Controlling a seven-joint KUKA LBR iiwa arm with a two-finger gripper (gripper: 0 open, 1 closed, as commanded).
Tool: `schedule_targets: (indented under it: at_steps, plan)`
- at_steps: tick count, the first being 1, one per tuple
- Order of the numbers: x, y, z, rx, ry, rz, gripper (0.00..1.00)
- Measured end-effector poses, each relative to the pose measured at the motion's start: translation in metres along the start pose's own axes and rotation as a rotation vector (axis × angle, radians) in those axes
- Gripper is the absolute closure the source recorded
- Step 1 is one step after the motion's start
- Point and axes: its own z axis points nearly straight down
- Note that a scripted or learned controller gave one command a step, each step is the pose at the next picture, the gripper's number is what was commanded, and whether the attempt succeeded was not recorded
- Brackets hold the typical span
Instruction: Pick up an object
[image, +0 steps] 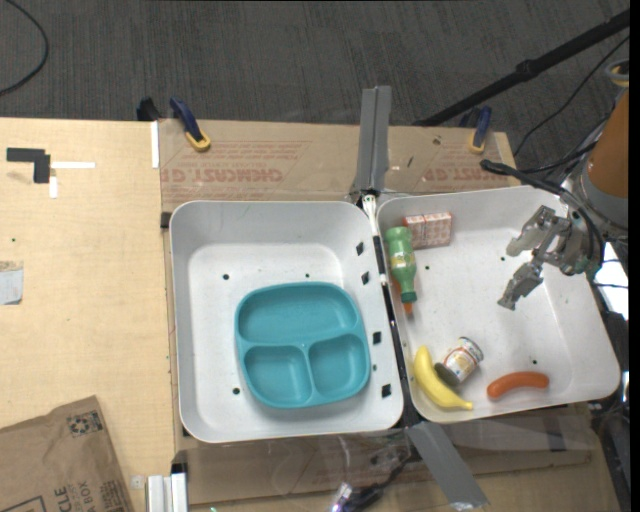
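Plywood bench (80, 300) with two white bins (200, 400) over dark carpet (250, 50); jaws (523, 268) spread, empty.

Readable markings, one camera view:

1. Cardboard sheet (300, 160) along the far edge of the surface, behind both bins: red printed lettering, upside down to the camera, reading roughly "CHEMCAST GP"; a smaller red line beneath it is too small to read.

2. Brown cardboard piece (60, 460) at the near left corner of the surface: a recycling-arrows symbol and part of a black printed word ending in "CLE", cut off by the picture's edge.

3. Small carton (430, 229) at the far edge of the right bin: pink-and-white print, illegible.

4. Can (461, 359) near the right bin's near edge: label illegible.
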Motion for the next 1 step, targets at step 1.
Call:
schedule_targets:
  at_steps: [1]
  plan:
    - [0.0861,0.0166,0.1075,0.001,0.005,0.017,0.0]
